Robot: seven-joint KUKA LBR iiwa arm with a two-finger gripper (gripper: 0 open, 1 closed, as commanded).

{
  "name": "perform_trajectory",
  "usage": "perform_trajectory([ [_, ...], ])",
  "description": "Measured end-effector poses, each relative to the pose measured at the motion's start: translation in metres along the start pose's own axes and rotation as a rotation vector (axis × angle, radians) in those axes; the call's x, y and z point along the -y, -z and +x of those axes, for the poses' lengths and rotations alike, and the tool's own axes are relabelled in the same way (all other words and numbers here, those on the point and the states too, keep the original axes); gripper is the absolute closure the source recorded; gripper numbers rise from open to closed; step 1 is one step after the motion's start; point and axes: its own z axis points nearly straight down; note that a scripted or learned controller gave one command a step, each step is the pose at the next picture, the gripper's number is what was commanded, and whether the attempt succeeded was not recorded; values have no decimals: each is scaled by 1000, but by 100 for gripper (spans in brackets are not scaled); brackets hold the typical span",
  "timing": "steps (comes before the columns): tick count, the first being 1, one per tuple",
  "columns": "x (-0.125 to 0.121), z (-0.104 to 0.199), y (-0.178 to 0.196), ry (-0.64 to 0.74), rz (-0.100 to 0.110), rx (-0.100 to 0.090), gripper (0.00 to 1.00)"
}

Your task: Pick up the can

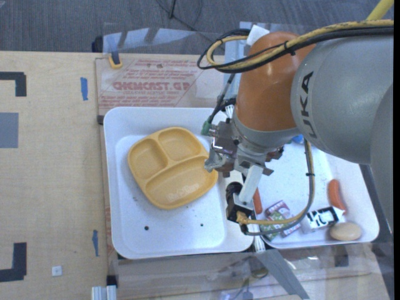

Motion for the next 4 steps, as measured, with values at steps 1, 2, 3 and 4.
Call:
perform_trajectory([
  [1,7,-16,-4,-101,1,0,100],
  [2,6,-17,5,-103,2,0,100],
  [3,16,-32,27,-153,-2,0,100],
  [4,13,-87,91,-56,-2,0,100],
])
